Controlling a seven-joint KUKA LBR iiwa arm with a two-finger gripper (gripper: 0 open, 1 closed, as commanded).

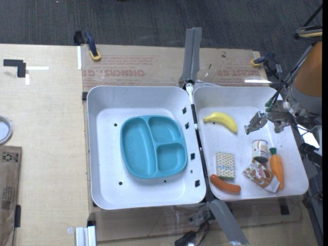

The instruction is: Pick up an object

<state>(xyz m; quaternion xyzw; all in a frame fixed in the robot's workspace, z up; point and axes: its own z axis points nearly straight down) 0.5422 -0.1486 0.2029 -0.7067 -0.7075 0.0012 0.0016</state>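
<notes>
The right bin (225, 102) holds a yellow banana (221, 121), a patterned cracker box (225, 165), a red-orange sausage (225, 184), a small can (260, 150), a crumpled snack packet (262, 175) and a carrot (277, 169). My gripper (254, 123) hovers at the bin's upper right, to the right of the banana and above the can. Its fingers stand apart with nothing between them.
The left bin (102, 152) holds a blue three-compartment plate (128, 152). A grey divider post (192, 50) rises between the bins at the back. Clamps sit at the bench's far edge (92, 46). A tape roll (2, 130) lies far left.
</notes>
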